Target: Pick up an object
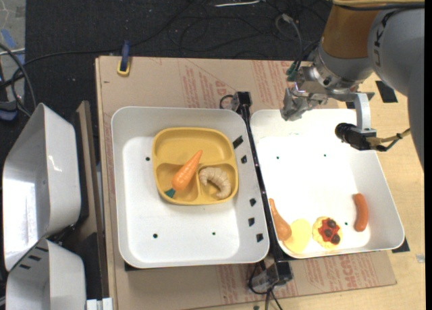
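Dark floor strewn with black cables surrounds your table (pixel 175 79), a tan board with red print on it, and a yellow-handled clamp (pixel 124 65) sits at its far left corner. On it you have two shallow white bins side by side. Your left bin (pixel 135 234) holds a yellow divided plate (pixel 169 145); in the plate's near compartments lie a toy carrot (pixel 187 170), tilted with its tip toward the far side, and just beside it a pale curled toy shrimp (pixel 217 182). Your right bin (pixel 317 167) has its contents gathered along the near wall: an orange drumstick-shaped toy (pixel 279 221) at the left, a pale yellow round piece (pixel 302 234) touching it, a small round toy topped with red and dark bits (pixel 329 231) just beside that, and a toy sausage (pixel 362 211) standing apart near the right wall. Your arm comes in from the right, its orange band (pixel 361 5) high over the table, and the jaws (pixel 295 109) hang over the far left corner of the right bin, well apart from every toy. You cannot tell how far the jaws are parted; nothing shows between them.
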{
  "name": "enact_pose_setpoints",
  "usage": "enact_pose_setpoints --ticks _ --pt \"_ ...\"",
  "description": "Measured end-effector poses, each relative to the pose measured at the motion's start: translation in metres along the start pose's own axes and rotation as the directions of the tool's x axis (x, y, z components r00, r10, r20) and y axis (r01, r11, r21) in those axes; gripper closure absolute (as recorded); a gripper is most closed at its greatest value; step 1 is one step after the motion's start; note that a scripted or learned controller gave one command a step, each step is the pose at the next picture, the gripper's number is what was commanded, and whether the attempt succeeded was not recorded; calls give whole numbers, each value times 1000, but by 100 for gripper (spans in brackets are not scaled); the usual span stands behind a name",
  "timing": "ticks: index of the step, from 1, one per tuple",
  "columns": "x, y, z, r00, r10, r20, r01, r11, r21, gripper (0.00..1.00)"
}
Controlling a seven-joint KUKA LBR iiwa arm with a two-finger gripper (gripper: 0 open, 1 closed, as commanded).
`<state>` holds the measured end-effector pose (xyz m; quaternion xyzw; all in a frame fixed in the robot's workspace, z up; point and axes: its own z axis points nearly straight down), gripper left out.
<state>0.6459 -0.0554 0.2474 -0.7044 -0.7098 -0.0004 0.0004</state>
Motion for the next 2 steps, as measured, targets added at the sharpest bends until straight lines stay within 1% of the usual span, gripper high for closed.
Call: enact_pose_setpoints --ticks 1,2 --pt "53 -12 12 1000 -1 -1 1 1000 3 100" --pt "107 -16 24 1000 -1 0 1 1000 2 100"
